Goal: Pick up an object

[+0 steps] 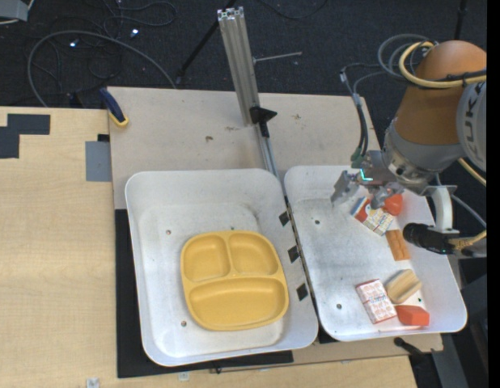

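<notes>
Jaws hang low over the far part of the right bin (323, 297), at the end of the grey arm (440, 95) that reaches in from the right; from this slanted view I cannot tell whether they are open or closed, and nothing can be seen held between them. Right below and just beside them lies a tight cluster of small things: a red and white piece (362, 212), an orange-red piece (393, 204) and a pale block (379, 222), touching or nearly touching one another. Whether the jaws touch any of these is not clear.

Nearer the middle of the same bin, close to the cluster, lies a slim orange-brown stick (398, 247). Toward the near right corner are three more things close together: a tan block (402, 285), a red and white box (375, 301) just left of it, and an orange-red wedge (413, 317) by the rim.

The left bin (153, 217) holds a yellow divided plate (233, 280), lying flat near its middle, well apart from the jaws. Both bins sit side by side on the table (185, 128). Behind them a metal post (240, 63) stands tilted, and a blue and yellow tool (114, 107) lies at the table's far left edge.
</notes>
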Controlling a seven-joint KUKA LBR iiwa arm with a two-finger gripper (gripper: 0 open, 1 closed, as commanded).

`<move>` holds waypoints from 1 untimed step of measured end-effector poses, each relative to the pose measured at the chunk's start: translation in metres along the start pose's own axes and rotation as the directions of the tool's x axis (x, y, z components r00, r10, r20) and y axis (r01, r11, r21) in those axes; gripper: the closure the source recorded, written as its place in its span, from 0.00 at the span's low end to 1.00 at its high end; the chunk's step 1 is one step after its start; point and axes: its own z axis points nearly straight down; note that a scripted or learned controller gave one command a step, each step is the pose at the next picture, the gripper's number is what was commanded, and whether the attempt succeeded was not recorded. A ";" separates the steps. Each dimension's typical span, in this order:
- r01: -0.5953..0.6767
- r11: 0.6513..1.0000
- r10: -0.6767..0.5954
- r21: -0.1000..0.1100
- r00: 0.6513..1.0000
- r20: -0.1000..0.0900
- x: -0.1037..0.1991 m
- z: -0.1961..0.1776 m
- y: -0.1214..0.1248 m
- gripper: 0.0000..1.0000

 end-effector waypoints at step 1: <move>0.000 1.000 0.000 -0.002 1.000 0.000 0.000 -0.001 0.000 0.00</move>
